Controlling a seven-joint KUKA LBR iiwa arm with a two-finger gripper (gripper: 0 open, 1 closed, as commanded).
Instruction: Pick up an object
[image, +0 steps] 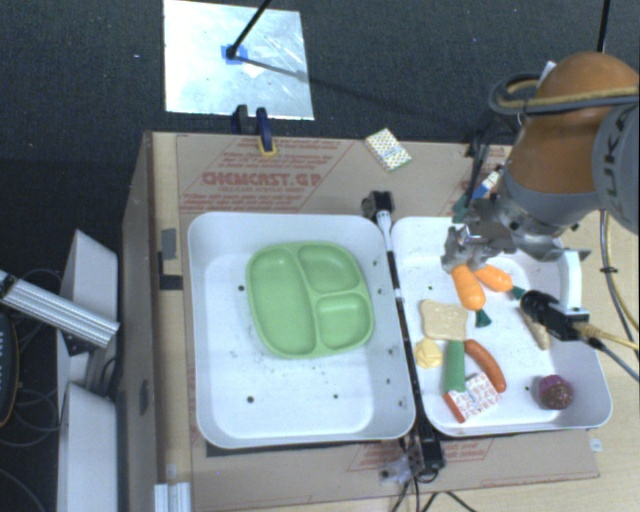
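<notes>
My gripper (458, 248) hangs over the back of the right bin (590, 400), at the end of the grey and orange arm. Just under it, toward the front, lies an orange carrot (468, 287), with its upper end close to the gripper. A second carrot (494, 278) lies beside it to the right. Further forward are a slice of toast (444, 320), a small yellow piece (428, 353), a green stick (455, 365), a red sausage (486, 364), a red and white packet (474, 398) and a purple ball (554, 392).
The left bin (220, 400) holds a green divided plate (308, 300). A black divider rail (398, 300) runs between the bins. A small patterned block (387, 149) lies on the cardboard behind the bins.
</notes>
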